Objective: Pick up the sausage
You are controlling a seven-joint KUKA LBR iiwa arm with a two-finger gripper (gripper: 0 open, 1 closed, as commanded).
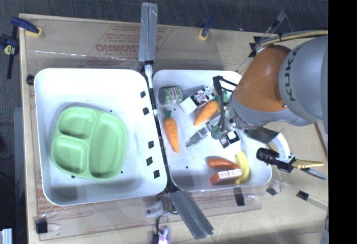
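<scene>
The sausage (221, 162), a short reddish-orange link, lies in the right bin (184, 173) near its front wall. My gripper (221, 125) hangs over the middle right of that bin, below the orange wrist band. It sits about a hand's width behind the sausage and close to an orange carrot (206, 111). Nothing shows in its grasp. The wrist hides the bin's right wall.
A red packet with a white label (223, 177) and a banana (242, 168) lie right beside the sausage. A second carrot (172, 134), a silver piece (196, 138), a green can (171, 94) and a black-and-white box (193, 101) share the bin. A green divided plate (89, 140) rests in the left bin.
</scene>
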